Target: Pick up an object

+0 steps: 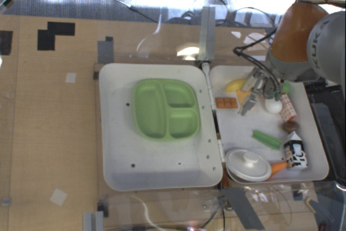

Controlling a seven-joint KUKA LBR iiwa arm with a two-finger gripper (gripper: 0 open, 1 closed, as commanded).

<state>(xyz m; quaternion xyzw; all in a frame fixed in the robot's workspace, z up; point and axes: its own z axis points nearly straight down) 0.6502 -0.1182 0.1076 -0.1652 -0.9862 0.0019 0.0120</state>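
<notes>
The gripper (250, 99) hangs low over the far part of the right bin (318, 167), its fingers pointing down toward that bin's inner edge. They look slightly parted, with a gap between the tips and nothing seen in that gap, so in my judgement no object is held yet. Candidates lie close by: a yellow piece (235, 85) just beside the fingers toward the far inner corner, an orange block (226, 103) near the inner edge, and a white ball (273, 105) touching or almost touching the gripper's other side. Along the outer edge sit a tube (288, 107), a brown lump (289, 126) and a black-and-white carton (295, 154). A green stick (266, 139) lies mid-bin, and a white lid (248, 165) with a carrot (278, 167) beside it fills the near inner corner. The left bin (116, 170) carries a green tray (165, 109) at its middle. The reach looks about done; closing on something and lifting it clear are left. Which object is the target I cannot tell, though the yellow piece and orange block lie nearest the tips.
</notes>
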